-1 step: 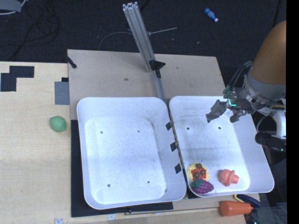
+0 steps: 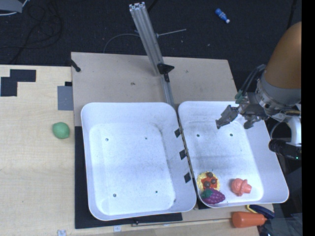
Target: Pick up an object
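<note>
My gripper [image 2: 236, 121] hovers over the upper right part of the right bin [image 2: 222, 149], its two dark fingers spread apart and open with nothing between them. Far below it, at the bin's near edge, lie a yellow, red and purple toy cluster [image 2: 210, 186] and a pink toy [image 2: 240, 186] side by side. Both sit well apart from the gripper.
The left bin [image 2: 98, 113] lies beside the right one. An orange object [image 2: 249, 219] rests on the bench just outside the right bin's near rim. A green ball [image 2: 61, 130] sits on the bench far left. A metal rail [image 2: 150, 38] slants in at the back.
</note>
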{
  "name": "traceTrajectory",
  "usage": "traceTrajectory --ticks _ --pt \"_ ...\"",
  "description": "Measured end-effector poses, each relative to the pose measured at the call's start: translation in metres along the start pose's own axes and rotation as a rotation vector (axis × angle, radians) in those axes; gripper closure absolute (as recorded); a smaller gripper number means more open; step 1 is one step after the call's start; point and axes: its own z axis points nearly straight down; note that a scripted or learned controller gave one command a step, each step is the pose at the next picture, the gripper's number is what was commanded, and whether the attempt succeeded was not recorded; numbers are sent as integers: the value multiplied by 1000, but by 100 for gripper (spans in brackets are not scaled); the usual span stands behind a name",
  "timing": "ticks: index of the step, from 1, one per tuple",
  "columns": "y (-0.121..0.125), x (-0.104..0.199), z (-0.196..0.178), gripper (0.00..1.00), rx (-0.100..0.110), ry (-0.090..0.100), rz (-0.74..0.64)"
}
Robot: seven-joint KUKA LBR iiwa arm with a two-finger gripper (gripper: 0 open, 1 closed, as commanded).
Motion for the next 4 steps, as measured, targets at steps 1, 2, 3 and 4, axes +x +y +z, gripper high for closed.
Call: traceTrajectory --ticks 1,2,3,4 --pt "-2 -1 63 0 5 1 0" --pt "-5 -1 106 0 4 1 0" --pt "-13 -1 150 0 4 0 0" --pt "-12 -3 138 100 1 0 3"
